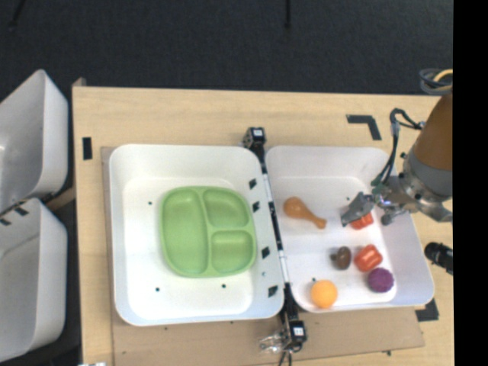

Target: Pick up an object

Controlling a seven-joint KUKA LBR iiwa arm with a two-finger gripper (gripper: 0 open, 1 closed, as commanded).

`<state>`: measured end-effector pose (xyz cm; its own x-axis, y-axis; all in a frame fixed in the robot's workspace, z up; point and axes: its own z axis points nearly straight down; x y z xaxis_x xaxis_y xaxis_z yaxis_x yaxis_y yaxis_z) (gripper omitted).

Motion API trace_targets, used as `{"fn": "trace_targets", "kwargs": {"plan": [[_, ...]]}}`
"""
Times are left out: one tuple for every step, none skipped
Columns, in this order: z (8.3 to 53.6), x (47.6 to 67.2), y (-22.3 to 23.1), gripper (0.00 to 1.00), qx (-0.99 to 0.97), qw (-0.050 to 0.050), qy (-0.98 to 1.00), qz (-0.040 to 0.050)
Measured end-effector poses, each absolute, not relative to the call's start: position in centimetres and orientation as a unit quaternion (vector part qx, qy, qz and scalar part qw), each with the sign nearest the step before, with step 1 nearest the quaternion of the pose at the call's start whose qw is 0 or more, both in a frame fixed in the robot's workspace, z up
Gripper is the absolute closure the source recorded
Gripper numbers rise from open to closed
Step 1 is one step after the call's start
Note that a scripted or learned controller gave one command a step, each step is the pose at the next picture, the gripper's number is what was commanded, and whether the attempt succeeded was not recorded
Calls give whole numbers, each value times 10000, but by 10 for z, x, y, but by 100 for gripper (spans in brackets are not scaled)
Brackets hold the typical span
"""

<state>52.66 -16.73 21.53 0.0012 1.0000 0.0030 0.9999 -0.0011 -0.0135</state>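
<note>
The right bin (328,166) holds several small toys: an orange drumstick shape (303,212), a brown piece (341,258), a red piece (368,257), a purple piece (380,280) and an orange ball (324,293). My gripper (375,213) hangs low over the bin's right side, open, its fingers spread left and right. A small red-orange piece (363,222) lies right under the left finger (353,210), partly covered by it. I cannot tell whether they touch. Nothing is gripped between the fingers.
The left bin (133,166) carries a green divided plate (207,231). A black clip (255,136) sits at the top of the seam between the bins. The arm's orange band (436,139) stands over the right bin's far right wall.
</note>
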Motion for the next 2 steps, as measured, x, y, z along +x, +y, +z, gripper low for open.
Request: {"fn": "trace_targets", "kwargs": {"plan": [[221,529,-167,0,-7063,9,-7079,7],[164,535,-160,0,-7069,28,-7073,25]]}}
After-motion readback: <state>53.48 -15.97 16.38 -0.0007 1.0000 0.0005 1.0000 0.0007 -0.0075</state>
